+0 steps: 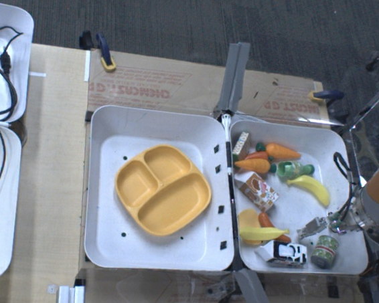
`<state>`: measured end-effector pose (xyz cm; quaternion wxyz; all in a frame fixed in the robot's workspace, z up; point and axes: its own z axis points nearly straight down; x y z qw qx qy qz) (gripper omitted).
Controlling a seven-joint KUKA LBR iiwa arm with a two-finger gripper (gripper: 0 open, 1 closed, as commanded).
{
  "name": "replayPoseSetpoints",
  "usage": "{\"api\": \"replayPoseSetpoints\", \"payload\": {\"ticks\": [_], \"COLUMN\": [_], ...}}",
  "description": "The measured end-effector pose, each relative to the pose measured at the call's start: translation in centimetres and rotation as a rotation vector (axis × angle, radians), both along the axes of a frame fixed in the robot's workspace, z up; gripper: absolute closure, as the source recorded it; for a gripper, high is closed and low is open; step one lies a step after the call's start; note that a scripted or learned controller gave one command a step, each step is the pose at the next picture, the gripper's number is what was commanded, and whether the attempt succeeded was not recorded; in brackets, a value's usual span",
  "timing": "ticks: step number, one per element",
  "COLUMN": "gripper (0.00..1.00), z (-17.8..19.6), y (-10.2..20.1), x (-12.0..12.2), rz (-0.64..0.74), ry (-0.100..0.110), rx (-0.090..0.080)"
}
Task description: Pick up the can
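2 white bins sit side by side on the bench. The left bin holds 1 yellow divided plate with 3 compartments. The right bin holds the clutter.

Counted in the right bin: 1 can with a green label, standing upright at about 5 o'clock in the bin, near the front right corner; its label cannot be read. 2 bananas: 1 banana at about 2 o'clock, another banana at 7 o'clock lying over a yellow round piece. 2 carrots near 12 o'clock, 1 above the other. 1 green bottle just right of the lower carrot. 1 small carton with a red and white printed face near the centre, writing too small to read. 1 black and white toy car at 6 o'clock, just left of the can.

The gripper hangs just above the can at about 4 o'clock in the bin; whether it is wide or narrow I cannot tell. The toy car and the lower banana crowd the can's left side.

Cardboard behind the bins carries red mirrored lettering, not legible.
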<state>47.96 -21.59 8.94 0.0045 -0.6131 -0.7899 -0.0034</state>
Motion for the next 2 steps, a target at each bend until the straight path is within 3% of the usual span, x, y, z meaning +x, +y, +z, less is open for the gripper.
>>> {"api": "replayPoseSetpoints", "payload": {"ticks": [2], "gripper": [0.0], "z": [-0.01], "y": [0.0], "x": [0.0], "rz": [-0.001], "ry": [0.0], "rx": [0.0]}}
